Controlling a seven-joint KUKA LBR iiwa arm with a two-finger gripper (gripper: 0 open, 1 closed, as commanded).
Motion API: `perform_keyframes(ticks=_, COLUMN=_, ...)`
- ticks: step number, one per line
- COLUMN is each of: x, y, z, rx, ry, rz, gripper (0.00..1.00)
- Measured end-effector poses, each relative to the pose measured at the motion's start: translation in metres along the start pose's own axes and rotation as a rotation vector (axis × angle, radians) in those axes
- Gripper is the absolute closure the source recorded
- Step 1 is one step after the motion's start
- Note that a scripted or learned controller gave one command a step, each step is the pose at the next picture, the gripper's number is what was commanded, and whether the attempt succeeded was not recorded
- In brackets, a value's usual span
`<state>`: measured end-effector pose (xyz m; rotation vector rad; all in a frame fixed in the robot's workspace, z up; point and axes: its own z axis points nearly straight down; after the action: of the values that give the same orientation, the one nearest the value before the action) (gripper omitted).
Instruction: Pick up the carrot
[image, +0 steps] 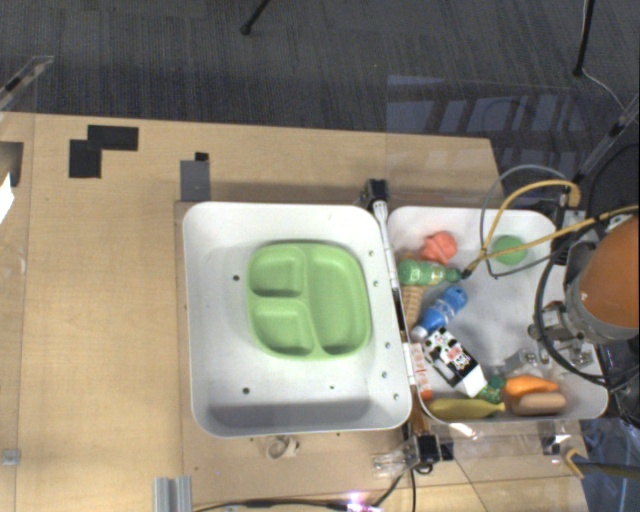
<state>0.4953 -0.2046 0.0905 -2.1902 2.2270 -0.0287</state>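
The arm (608, 285) hangs over the far right side of the right-hand bin (470, 215), its orange band and grey wrist bulking over the bin's edge, and from this angle I cannot tell how its gripper stands, because the wrist body hides the working end. The carrot (530, 386) lies just below and a little left of that wrist, down by the bin's near wall, a short orange piece resting right against a tan hot-dog bun (540, 403) and close to a yellow banana (465, 408). A black-and-white milk carton (452, 358) sits further left of it, with a blue bottle (441, 311) and a green bottle (428, 272) beyond that. The green divided plate (305, 300) in the other bin is well off to the left and plays no part. To my eye the job is one of clean approach: the tool should come down squarely over the carrot's middle, gripping across its narrow width rather than along it, so the bun stays out of the pinch. With the wall so close, a straight vertical descent looks safest, and I'd want the cables (520, 215) kept clear.
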Motion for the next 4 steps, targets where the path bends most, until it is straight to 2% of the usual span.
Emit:
perform_keyframes(ticks=1, x=-0.003, y=0.000, z=0.001, rx=0.001, ry=-0.006, rz=-0.302, gripper=0.00)
perform_keyframes(ticks=2, x=-0.010, y=0.001, z=0.000, rx=-0.001, ry=0.000, rz=-0.482, gripper=0.00)
perform_keyframes(ticks=3, x=-0.007, y=0.003, z=0.001, rx=-0.008, ry=-0.002, rz=-0.362, gripper=0.00)
perform_keyframes(ticks=4, x=-0.012, y=-0.002, z=-0.011, rx=0.003, ry=-0.008, rz=-0.363, gripper=1.00)
